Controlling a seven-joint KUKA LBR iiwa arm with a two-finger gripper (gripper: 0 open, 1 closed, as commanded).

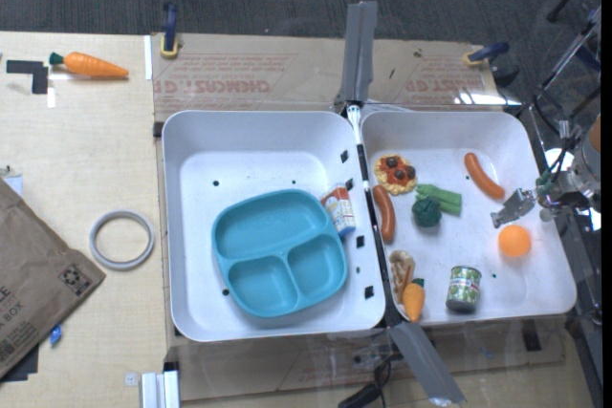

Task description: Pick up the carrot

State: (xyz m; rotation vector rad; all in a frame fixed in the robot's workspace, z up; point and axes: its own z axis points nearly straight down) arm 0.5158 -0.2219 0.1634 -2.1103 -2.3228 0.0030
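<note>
Carrot (413,299) lies at near-left corner of right bin (552,296), beside divider. Judged light, rigid, smooth plastic; grip across thick middle. Gripper (517,205) at right wall above orange ball (514,242), fingers spread, nothing held

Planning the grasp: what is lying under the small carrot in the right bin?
The small orange carrot rests partly on a beige mushroom-like piece against the right white bin's left wall; beneath that is covered.
</note>
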